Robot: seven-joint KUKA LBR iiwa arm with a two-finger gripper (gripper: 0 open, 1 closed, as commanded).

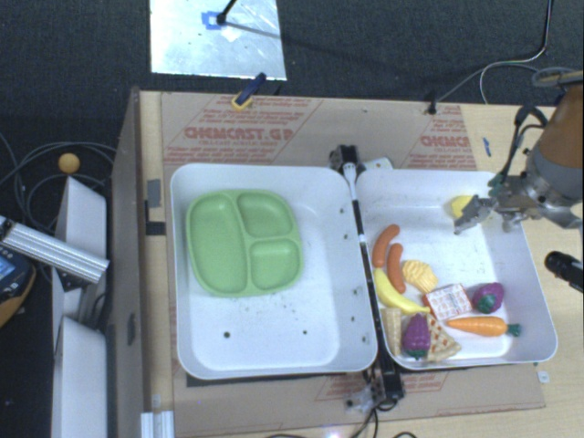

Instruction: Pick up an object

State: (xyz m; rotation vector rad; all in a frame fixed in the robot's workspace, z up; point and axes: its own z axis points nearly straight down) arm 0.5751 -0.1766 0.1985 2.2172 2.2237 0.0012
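Camera view, from above and at a slant: two shallow white bins lie side by side on the bench. The left bin (274, 345) bears a green divided plate (245, 242); the right bin (534, 290) bears the toy food, gathered toward its near half: two sausages (391, 252), a banana (398, 294), a ridged yellow piece (420, 273), a red-and-white packet (448, 300), a carrot (478, 326), a purple bunch of grapes (416, 334) and a smaller purple piece (490, 296). A small yellow object (460, 205) lies apart from these, near the bin's far wall. The arm enters from the right, and its gripper (474, 213) sits low at that yellow object, just beside or touching it (the likeliest target of the pick). Whether the fingers are spread or closed cannot be told at this resolution, and nothing can be confirmed between them. Judged risks: the yellow object appears rounded and may squirt sideways from closing fingers; an off-centre closure would pinch only its edge, so it would drop on lifting; the nearby far wall leaves little room, so one finger could strike the bin and shift it.
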